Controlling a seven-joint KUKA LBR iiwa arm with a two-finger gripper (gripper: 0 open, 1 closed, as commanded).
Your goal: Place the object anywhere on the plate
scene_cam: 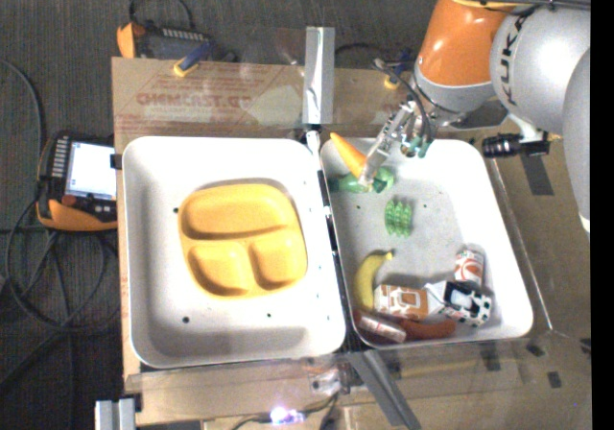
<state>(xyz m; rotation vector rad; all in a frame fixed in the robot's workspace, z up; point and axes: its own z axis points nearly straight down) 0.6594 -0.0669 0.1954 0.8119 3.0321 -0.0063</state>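
two bins: left (144, 226) holds yellow plate (246, 236); right (460, 183) holds banana (369, 276); fingers (391, 145) state unclear

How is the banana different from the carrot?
The banana is yellow; the carrot is orange with a green end. The banana curves, the carrot looks straight. The banana lies near the bin's front, the carrot in the back corner, by the gripper. Both lie in the right bin.
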